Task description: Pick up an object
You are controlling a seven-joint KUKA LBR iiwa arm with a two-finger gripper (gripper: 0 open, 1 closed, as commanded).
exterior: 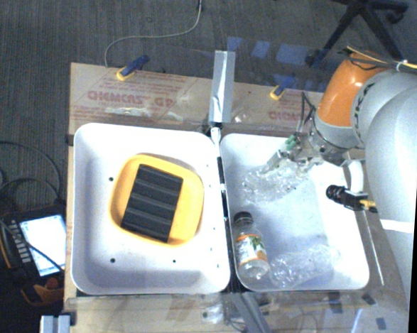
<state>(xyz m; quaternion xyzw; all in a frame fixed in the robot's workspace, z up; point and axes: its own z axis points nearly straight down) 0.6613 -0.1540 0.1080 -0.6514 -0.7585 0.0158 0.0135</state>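
Holding one yellow dish [192,197], one bottle [250,249], two white bins [93,190]

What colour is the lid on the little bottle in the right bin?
Black. The clear plastic bottle's cap shows best in the camera view.

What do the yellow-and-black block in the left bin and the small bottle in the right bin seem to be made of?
Yellow-and-black block: probably a soft sponge, matte yellow body with rounded edges, and a dark ribbed pad on top. Small bottle: likely clear plastic, glossy with see-through walls, a dark cap and a printed label.
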